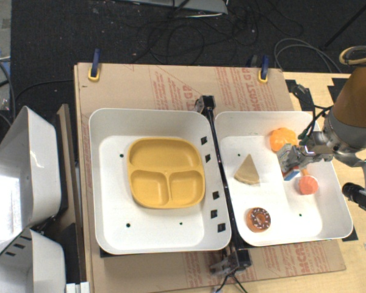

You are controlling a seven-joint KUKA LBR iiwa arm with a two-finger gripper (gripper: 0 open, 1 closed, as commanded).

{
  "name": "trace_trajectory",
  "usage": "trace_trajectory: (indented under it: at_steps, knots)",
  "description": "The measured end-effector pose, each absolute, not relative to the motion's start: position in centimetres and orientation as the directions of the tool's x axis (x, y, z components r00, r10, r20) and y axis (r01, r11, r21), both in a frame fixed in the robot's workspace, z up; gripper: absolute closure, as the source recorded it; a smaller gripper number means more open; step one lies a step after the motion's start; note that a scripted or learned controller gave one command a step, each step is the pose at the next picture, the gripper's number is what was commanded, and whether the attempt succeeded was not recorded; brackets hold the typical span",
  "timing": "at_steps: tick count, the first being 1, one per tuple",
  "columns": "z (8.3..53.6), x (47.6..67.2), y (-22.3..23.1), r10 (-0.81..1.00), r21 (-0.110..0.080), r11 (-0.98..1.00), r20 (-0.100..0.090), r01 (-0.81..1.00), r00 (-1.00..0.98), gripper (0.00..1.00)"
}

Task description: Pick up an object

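My gripper [290,162] is low inside the right bin [329,227], reaching in from the right. It sits just below an orange round object [283,138] and just left of a salmon-coloured round object [308,185]. A small blue and red piece [289,175] pokes out under the gripper. A tan wedge [247,170] lies to its left, apart from it. A chocolate doughnut with sprinkles [258,219] rests near the bin's front.
The left bin [110,224] holds a yellow three-compartment plate [166,171]. A black divider with clips [216,163] runs between the bins. The arm's orange band [357,96] rises at the right. White containers [24,176] stand off the bench to the left.
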State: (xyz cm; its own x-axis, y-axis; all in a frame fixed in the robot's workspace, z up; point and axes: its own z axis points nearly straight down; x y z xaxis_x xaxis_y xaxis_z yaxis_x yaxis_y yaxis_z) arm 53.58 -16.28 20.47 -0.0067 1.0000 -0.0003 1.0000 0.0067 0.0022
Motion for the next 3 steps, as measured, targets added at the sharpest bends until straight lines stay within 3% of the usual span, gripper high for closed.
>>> trace_trajectory:
  at_steps: [1, 3]
  knots:
    - [21.5, 54.4, -10.8, 1.0, 0.002, 0.009, 0.001, 1.0, -0.009, 1.0]
    - [21.5, 58.7, -1.0, 1.0, 0.002, 0.009, 0.001, 1.0, -0.009, 1.0]
